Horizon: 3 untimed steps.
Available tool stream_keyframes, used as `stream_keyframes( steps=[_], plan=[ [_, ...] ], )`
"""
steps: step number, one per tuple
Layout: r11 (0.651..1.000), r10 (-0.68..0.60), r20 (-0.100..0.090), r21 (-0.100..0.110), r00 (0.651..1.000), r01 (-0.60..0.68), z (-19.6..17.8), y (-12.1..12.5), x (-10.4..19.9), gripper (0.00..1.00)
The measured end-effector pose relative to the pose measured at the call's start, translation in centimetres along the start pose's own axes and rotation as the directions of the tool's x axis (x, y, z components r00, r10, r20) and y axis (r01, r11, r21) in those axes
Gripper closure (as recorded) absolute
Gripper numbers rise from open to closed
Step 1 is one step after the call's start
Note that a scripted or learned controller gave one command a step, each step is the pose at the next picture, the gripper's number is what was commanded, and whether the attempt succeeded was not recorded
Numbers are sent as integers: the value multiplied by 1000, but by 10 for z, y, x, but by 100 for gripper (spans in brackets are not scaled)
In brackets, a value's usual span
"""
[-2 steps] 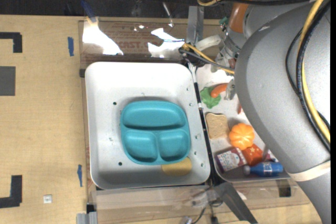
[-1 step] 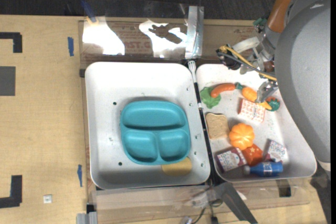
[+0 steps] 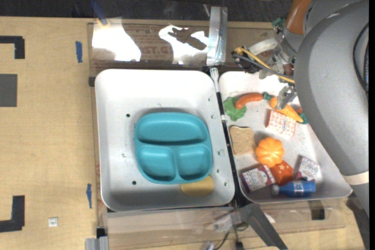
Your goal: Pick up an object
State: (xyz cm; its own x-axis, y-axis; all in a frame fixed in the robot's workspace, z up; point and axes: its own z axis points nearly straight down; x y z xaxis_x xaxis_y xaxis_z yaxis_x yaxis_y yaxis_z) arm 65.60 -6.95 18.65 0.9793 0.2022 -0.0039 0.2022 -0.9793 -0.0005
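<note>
We see the grey arm reaching in over the right bin, its jaws low at the bin's far side near the carrot, though we cannot tell whether they are open or closed. In that bin also lie a small pumpkin, a slice of bread and a blue bottle. The left bin holds a teal divided plate.

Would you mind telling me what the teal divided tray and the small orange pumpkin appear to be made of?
The teal divided tray looks like moulded plastic, semi-matte: uniform colour, rounded compartment edges, soft highlights. The orange pumpkin seems to be toy plastic or rubber: smooth, evenly coloured, with a slight sheen; the view cannot settle which.
</note>
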Motion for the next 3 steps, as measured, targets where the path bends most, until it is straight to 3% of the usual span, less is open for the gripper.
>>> stream_keyframes(
  steps=[1,2,3],
  plan=[
    [1000,0,-11,0,1000,0,-75,-13,7,0],
    [1000,-1,-10,1,1000,1,-116,-42,2,0],
    [1000,-18,6,2,1000,18,7,-70,2,0]
  ],
)
